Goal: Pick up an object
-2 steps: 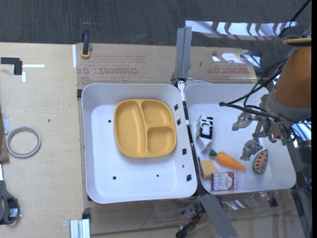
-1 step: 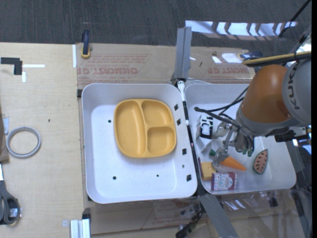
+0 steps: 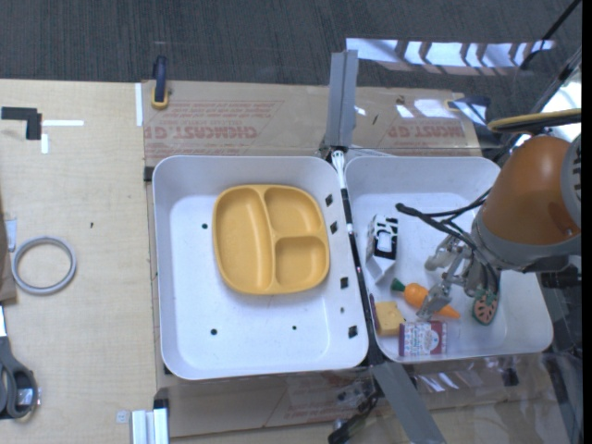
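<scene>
A roll of grey tape lies on the wooden bench, scissors near its lower left edge, an orange-handled clamp on the cardboard.

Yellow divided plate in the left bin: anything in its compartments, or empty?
Empty. The yellow three-compartment plastic plate lies flat in the left white bin, and all three compartments show bare yellow.

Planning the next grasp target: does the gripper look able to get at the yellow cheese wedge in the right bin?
Probably yes. The gripper hangs in the right bin, with the cheese wedge close by, uncovered from above. The toy carrot and red-and-white packet beside it may crowd the fingers.
</scene>
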You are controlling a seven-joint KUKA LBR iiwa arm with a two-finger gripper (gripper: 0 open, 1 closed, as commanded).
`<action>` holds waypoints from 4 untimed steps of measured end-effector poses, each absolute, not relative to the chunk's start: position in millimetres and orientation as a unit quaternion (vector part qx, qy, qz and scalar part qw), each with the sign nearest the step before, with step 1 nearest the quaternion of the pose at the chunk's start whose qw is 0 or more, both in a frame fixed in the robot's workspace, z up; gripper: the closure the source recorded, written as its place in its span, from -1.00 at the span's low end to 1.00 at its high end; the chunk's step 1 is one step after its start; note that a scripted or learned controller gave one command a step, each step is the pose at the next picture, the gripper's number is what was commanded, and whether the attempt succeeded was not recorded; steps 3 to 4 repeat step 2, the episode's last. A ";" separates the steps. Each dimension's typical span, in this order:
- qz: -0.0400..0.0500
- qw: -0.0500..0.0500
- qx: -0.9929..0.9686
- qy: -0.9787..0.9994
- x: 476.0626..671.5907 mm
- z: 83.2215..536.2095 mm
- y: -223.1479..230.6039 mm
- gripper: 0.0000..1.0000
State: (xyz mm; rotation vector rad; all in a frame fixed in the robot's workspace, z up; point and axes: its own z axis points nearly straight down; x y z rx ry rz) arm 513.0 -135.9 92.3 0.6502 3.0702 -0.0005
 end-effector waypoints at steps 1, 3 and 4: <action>0.000 0.002 0.205 0.979 513.8 101.0 -134.6 1.00; 0.000 0.002 0.238 0.971 508.0 259.8 -73.0 1.00; 0.000 0.002 0.238 0.971 508.0 259.8 -73.0 1.00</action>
